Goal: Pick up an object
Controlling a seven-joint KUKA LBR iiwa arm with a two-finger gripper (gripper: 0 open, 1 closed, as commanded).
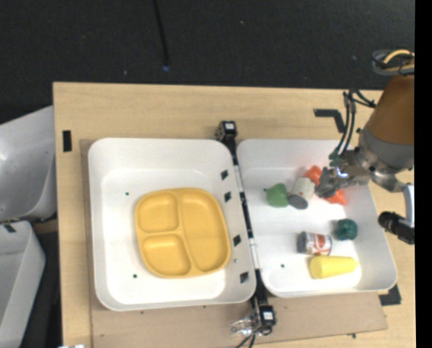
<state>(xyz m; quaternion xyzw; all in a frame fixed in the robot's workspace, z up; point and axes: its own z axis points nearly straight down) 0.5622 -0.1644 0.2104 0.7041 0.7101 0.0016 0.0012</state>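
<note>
My gripper [329, 185] hangs low over the upper middle of the right bin [274, 263], reaching in from the right. An orange-red object [314, 173] lies right under it, with another orange piece [338, 199] showing just past the fingers. Whether the fingers touch it I cannot make out. To the left lie a green object [277, 195] and a grey-white object [300, 192]. Nearer the front sit a small can [316, 243], a teal ball [346, 229] and a yellow object [333, 267].
The left bin [114, 267] holds a yellow divided plate [181, 232]. A ridge with black clips [241, 209] separates the two bins. The arm's orange band [393, 114] and cables rise at the right edge.
</note>
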